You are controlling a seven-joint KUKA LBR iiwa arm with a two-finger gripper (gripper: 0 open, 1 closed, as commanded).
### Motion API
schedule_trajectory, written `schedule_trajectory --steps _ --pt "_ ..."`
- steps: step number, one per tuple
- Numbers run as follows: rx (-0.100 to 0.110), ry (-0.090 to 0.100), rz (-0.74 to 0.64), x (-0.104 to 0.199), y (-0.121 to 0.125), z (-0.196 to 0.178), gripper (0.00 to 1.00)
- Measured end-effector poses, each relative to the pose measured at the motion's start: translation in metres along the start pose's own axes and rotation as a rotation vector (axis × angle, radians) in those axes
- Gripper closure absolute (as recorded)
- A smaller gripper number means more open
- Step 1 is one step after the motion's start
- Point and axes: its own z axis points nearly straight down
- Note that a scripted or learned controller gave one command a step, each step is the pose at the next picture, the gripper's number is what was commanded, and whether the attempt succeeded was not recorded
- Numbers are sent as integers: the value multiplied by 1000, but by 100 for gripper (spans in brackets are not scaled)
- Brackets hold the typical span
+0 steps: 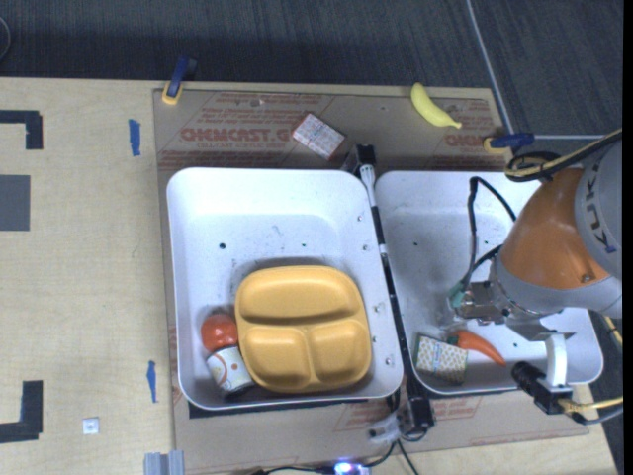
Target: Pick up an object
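In the right bin [425,216], an orange carrot-shaped toy [481,345] lies near the front wall, with a small speckled pouch [441,356] just to its left. My gripper [477,310] hangs low over the carrot toy's back end, under the orange wrist band [554,240], and the wrist hides most of it. A small greenish bit [459,296] shows at the gripper's left side. The left bin [257,196] holds a yellow divided tray [302,325], a red-orange ball [219,331] and a small white and orange can [228,368].
A yellow banana [434,107] and a small patterned card box [316,135] lie on the cardboard behind the bins. Blue clamps [178,75] pin the cardboard. Cables run along the right bin's front right corner [554,389].
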Motion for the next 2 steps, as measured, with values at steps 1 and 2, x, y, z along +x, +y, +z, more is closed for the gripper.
schedule_trajectory --steps 1,2 --pt "0 0 0 0 0 0 0" --pt "5 1 0 -1 -2 10 0"
